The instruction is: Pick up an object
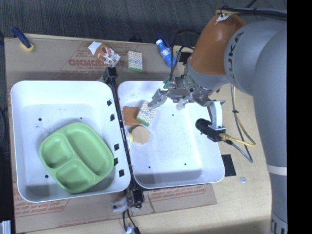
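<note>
1. Lying in the right bin (195, 172), near its upper left corner, was a small flat packet (146, 113) with a green and pale printed face, rectangular, its long axis running on a slant from lower left to upper right.
2. Its lower left end overlapped an orange-brown square piece (130, 115), and just below both sat a round tan disc (141, 136) that looked like a biscuit.
3. At the packet's upper right end hung the gripper (159, 98), grey metal, reaching in from the right; its tip was at or just above the packet's top edge, though I could not tell whether it touched.
4. How the fingers stood, spread or pressed together, I could not tell from where I was, and nothing showed clearly between them.
5. Behind the gripper rose the arm (253, 48), smooth grey casing with a glossy orange band, cables looping off its wrist.
6. Both bins were shallow, white, hard-looking plastic with rounded corners, side by side.
7. Resting in the left bin (19, 130) was a green divided tray (76, 156), three rounded compartments, set at a tilt.
8. Beyond the bins, on printed cardboard, lay a crumpled wrapper (104, 54), a small green-patterned box (135, 61) and a blue clamp (165, 52).
</note>
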You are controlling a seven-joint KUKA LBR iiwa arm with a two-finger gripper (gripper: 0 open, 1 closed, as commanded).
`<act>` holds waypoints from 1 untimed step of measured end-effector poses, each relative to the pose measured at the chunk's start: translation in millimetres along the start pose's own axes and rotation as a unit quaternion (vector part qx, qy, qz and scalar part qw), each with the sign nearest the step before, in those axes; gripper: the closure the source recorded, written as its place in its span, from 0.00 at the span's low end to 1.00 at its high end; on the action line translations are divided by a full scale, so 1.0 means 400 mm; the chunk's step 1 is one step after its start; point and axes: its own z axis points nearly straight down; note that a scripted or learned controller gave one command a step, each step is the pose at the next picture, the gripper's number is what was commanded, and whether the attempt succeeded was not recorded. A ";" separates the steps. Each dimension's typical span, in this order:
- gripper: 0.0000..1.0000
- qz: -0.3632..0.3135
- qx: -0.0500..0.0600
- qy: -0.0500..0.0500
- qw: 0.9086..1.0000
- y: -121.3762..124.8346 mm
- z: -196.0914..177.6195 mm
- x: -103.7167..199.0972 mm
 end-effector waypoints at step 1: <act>0.00 -0.001 0.001 0.000 1.000 -0.141 0.044 0.111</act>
